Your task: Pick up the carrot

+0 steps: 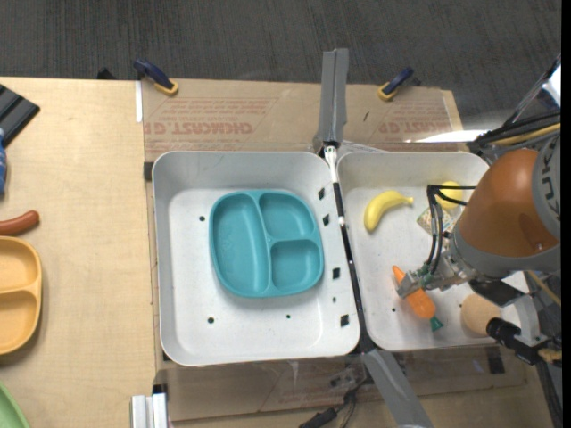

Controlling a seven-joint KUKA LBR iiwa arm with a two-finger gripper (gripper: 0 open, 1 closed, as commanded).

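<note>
Carrot (416, 300) was seen in the right bin (384, 328), near its front edge, long axis running from back-left to front-right. Gripper (421, 280) was poised directly over its middle, touching or nearly so; whether anything was grasped could not be told.

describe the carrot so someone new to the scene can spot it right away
Look in the right-hand white bin, toward its near edge. The carrot lies directly under the gripper. It is the small orange piece with a green tip, unlike the yellow banana farther back and the pale beige egg-shaped object beside it.
</note>
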